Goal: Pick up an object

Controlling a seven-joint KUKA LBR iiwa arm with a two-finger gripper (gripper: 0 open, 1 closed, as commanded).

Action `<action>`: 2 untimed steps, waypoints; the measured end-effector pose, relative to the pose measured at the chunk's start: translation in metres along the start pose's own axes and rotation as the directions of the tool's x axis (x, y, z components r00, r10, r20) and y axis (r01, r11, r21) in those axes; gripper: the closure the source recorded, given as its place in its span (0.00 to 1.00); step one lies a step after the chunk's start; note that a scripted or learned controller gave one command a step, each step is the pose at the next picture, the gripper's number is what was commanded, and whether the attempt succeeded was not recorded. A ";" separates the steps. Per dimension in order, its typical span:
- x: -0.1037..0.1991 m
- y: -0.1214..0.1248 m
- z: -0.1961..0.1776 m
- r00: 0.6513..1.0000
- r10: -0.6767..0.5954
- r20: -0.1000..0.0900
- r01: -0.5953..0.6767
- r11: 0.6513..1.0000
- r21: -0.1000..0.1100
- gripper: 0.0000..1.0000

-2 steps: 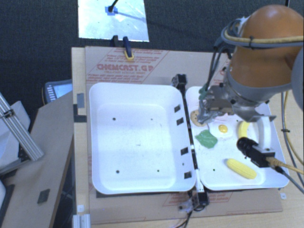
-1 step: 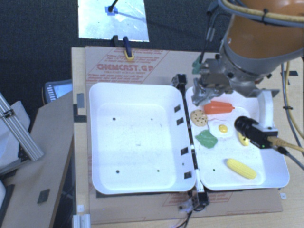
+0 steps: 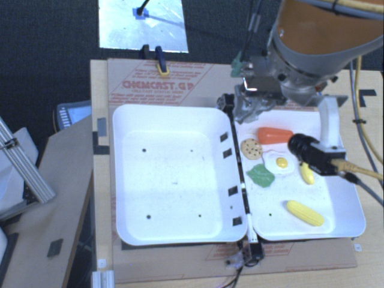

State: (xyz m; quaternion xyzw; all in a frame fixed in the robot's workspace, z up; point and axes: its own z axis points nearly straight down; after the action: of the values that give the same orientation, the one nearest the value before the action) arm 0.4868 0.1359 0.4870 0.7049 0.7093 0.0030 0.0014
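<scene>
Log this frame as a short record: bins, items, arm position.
left bin: white, no items seen in it
right bin: white, holds all toy food
items: carrot, cookie, fried egg, green leaf, corn cob, small yellow piece partly behind a black attachment
gripper: over the right bin's far-left corner, near the carrot; fingers unclear
held object: none visible

Red print reading "CHEMCAST" stood on the brown protective sheet (image 3: pixel 174 80) covering the bench, to the left of the gripper (image 3: pixel 249 110) and beyond the bins. The letters after it, perhaps "GP", and the smaller lines around it, were too blurred to read.
</scene>
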 end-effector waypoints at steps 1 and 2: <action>0.003 -0.002 0.104 1.000 0.005 0.005 -0.006 1.000 0.014 1.00; 0.054 0.001 0.009 1.000 -0.003 -0.004 0.003 1.000 -0.005 1.00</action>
State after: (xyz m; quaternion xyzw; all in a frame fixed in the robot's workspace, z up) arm 0.4876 0.1895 0.4779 0.7039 0.7103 0.0063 0.0019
